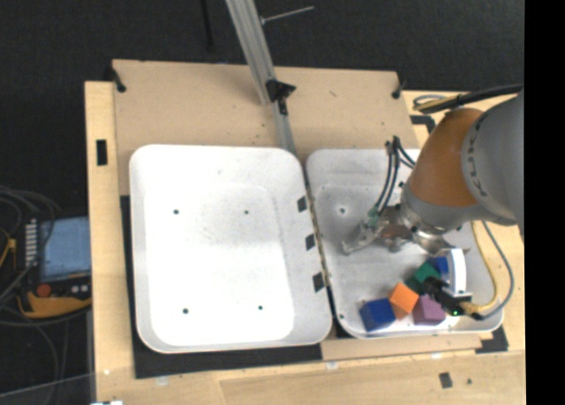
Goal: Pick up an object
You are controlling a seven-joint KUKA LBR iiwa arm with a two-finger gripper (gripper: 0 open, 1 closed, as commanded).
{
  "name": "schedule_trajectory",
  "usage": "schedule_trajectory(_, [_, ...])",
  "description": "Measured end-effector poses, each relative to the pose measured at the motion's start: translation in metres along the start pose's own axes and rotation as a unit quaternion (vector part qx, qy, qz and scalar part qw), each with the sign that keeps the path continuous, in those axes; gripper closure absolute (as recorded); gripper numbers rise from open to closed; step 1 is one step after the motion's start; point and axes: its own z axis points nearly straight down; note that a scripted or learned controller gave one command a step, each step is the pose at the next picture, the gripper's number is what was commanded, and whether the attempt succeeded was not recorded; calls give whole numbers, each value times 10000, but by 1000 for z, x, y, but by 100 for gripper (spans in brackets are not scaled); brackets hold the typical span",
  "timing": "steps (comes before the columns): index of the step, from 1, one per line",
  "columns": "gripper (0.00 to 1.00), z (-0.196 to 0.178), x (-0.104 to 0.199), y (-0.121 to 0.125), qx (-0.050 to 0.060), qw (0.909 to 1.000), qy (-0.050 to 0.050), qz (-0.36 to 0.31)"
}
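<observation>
Left bin (216, 244), then the right bin (340, 187), where your gripper (360, 240) sits low over the floor near the middle; fingers look slightly apart with nothing between them, though it's blurry there. Pick targets are clustered in the near-right corner: blue cube (377, 314), orange block (404, 299), purple block (430, 310), green block (430, 271), all well clear of the fingertips.

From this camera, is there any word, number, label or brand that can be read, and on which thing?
None can be read.
The pendant left of the bench has markings too small to read.
The blue block, orange block and purple block are plain.
</observation>
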Motion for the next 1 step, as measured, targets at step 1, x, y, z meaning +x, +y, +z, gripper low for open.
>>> schedule_trajectory(1, [100,-13,0,2,-25,10000,21,32])
